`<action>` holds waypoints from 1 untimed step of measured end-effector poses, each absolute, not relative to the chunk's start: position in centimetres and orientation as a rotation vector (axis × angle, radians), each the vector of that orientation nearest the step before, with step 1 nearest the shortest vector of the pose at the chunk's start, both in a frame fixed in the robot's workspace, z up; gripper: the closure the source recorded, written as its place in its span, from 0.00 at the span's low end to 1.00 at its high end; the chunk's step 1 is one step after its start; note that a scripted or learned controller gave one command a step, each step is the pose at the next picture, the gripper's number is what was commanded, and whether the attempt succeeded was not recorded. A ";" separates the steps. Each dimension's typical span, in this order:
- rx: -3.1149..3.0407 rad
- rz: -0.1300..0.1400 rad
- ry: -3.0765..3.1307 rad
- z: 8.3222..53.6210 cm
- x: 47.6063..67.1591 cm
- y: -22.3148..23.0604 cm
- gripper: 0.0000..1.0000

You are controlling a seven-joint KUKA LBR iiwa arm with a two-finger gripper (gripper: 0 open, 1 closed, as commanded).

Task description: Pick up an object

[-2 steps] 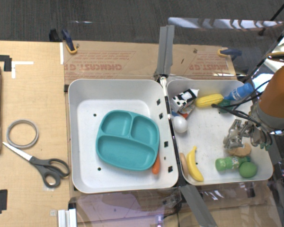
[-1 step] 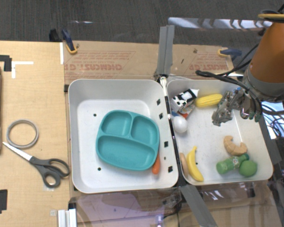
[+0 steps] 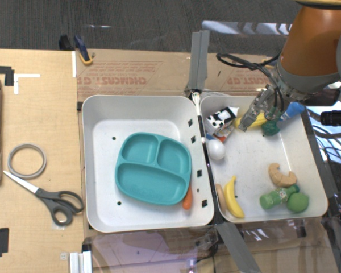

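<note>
Hovering entry, camera view: my hand (image 3: 251, 120) sits low over the right bin's (image 3: 310, 147) far edge, beside a small yellow piece (image 3: 260, 120) and a dark green lump (image 3: 270, 128); whether it is open or closed I cannot tell.

Nearest candidate: dark green lump, far right corner region, touching a blue item (image 3: 292, 110). Judged light, rounded, likely smooth plastic, apt to roll; best pinched across its widest middle.

Others, right bin: banana (image 3: 234, 197) at near left corner; tan curved piece (image 3: 282, 176); green toys (image 3: 284, 199) near right corner; white ball (image 3: 216, 150) at left wall.

Left bin (image 3: 96, 152): teal divided plate (image 3: 154, 168).
</note>
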State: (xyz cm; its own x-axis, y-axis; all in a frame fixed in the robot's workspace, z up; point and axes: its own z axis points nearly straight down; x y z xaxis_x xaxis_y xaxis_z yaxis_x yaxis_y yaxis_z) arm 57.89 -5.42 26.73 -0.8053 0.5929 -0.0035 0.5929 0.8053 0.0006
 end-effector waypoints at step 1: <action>0.774 -0.001 3.042 25.0 60.5 -2.4 1.00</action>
